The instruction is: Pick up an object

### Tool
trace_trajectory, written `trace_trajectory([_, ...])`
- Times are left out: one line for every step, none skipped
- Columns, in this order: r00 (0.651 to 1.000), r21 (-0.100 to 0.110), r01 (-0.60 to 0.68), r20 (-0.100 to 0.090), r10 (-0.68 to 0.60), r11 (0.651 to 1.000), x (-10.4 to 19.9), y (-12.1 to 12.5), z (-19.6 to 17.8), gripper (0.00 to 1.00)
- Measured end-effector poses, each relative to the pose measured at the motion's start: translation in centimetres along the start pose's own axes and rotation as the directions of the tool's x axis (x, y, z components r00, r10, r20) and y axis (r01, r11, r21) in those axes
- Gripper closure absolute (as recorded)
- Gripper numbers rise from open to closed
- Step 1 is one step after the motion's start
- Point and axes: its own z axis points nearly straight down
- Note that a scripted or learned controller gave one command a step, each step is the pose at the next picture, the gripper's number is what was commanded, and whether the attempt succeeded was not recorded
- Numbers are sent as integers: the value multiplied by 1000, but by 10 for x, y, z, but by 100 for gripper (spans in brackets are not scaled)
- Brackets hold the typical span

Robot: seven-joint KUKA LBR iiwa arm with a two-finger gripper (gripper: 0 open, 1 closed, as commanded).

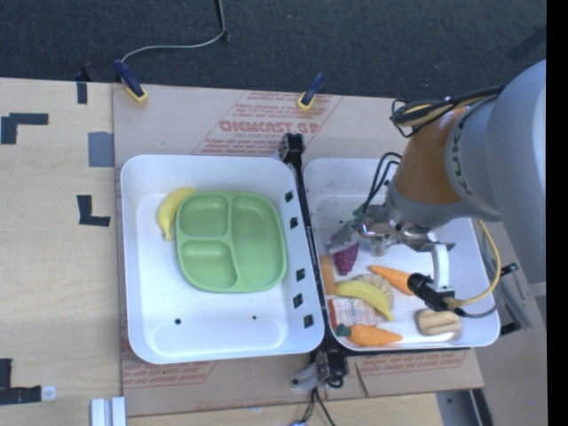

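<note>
The green tray (232,241) hides part of the yellow banana (169,211) beneath it.

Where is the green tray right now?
The green tray lies in the left bin, toward its upper half, with a banana tucked against its left edge.

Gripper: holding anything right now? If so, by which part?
Cannot be told. The gripper sits low in the right bin, just above the purple toy, but nothing is visibly between its tips; the wrist blocks a clear look.
</note>
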Motion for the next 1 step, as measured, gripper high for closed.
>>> trace_trajectory([1000, -12, 2, 4, -2, 1000, -1, -13, 8, 0])
